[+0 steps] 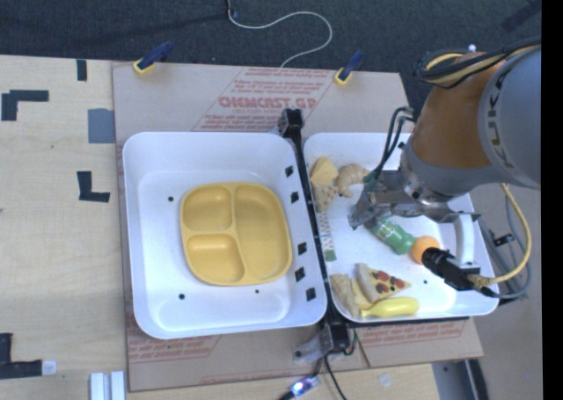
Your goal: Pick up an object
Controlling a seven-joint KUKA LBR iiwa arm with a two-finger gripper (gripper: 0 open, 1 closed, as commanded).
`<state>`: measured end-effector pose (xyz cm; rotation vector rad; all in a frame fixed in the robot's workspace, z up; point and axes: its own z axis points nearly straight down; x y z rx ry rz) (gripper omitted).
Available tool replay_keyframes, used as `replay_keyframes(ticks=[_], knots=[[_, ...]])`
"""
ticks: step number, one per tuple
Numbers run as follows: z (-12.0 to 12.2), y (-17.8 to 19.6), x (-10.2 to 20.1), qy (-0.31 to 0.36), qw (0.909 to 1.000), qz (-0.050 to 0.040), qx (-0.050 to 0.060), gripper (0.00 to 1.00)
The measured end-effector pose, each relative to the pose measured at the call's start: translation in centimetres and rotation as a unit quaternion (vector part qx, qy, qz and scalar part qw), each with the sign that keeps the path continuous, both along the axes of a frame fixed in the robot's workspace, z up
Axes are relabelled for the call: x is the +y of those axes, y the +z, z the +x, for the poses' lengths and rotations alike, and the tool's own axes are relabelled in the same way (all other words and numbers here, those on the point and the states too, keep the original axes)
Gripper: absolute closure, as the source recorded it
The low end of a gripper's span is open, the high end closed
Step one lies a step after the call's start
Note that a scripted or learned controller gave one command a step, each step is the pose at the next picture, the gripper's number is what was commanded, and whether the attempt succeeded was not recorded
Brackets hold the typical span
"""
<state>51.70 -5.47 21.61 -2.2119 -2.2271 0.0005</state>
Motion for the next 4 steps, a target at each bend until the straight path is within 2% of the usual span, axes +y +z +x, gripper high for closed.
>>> replay_keyframes(ticks=[2,3,4], knots=[[2.6,-0.8,11.4,0.001,1.0000,0.0003,0.000,1.00],[4.9,1.0,15.3,0.000,1.0000,-0.0001,-0.001,1.00],[3.9,1.8,15.4,-0.002,1.0000,-0.0006,0.000,1.00]])
